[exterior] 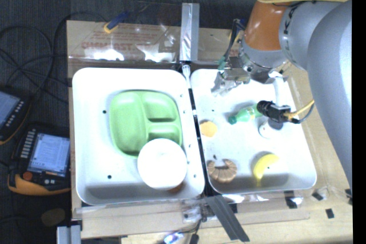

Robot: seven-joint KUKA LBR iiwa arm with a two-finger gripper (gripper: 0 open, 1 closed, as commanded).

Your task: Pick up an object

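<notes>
While the gripper (224, 84) hung over the far end of the right bin (297, 171), you could not tell from the view how it was set, and nothing showed in its grasp. Just nearer than it in that bin lay the green object (241, 116), with the small orange piece (208, 129) beside it toward the divider, and the brown ring (222, 170) and yellow piece (263, 165) at the bin's near end. In the left bin (91, 180) you had a green divided tray (143, 117) with a white round lid (162, 163) overlapping its near corner.
</notes>
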